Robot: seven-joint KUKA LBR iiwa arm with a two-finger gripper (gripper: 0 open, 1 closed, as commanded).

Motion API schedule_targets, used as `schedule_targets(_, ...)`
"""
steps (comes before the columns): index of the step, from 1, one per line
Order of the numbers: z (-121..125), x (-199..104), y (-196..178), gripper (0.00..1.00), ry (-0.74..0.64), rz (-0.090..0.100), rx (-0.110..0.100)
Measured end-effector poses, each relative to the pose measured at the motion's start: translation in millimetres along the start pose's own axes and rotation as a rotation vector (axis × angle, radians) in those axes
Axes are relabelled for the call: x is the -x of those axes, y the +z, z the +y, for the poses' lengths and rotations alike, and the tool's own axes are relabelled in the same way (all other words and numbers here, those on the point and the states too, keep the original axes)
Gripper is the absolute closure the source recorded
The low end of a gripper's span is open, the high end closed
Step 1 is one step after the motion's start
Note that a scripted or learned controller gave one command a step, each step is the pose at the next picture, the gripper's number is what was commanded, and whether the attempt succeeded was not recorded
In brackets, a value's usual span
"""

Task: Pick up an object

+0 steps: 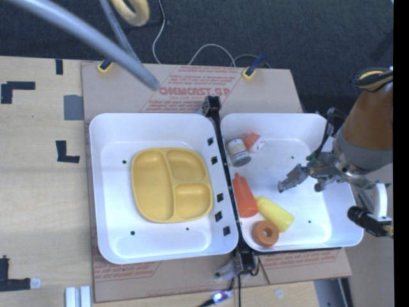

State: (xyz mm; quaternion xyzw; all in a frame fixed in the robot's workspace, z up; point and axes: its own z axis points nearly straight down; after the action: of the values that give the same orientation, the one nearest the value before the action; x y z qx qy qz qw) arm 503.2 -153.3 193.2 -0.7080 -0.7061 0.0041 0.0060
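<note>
**Arm over the right bin, objects lying along the divider**

Camera view: Two shallow white bins stand side by side on a brown cardboard sheet (192, 88) that lies on the wooden surface (38, 171). The left bin (105, 235) holds one thing, a yellow plastic tray (171, 184) with rounded corners and three compartments; it lies flat in the middle of the bin.

The right bin (319, 232) holds several small objects, all near its left wall. At the top there is a small grey and white cylinder (238, 151), and just beside it an orange and white piece (254, 141). Lower, an orange cone-like object (243, 194) lies along the wall. A yellow smooth block (276, 212) touches its lower end, and a brown ring like a donut (265, 233) rests just under the block.

The gripper (291, 180) is above the bare floor of the right bin, well apart from the objects. Whether its jaws are apart or together I cannot tell, and nothing is seen between them.
</note>
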Motion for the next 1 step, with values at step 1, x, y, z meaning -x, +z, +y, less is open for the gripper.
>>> schedule_targets(1, 3.0, -0.3, -5.9, 0.00, -0.004, -0.002, 0.012)
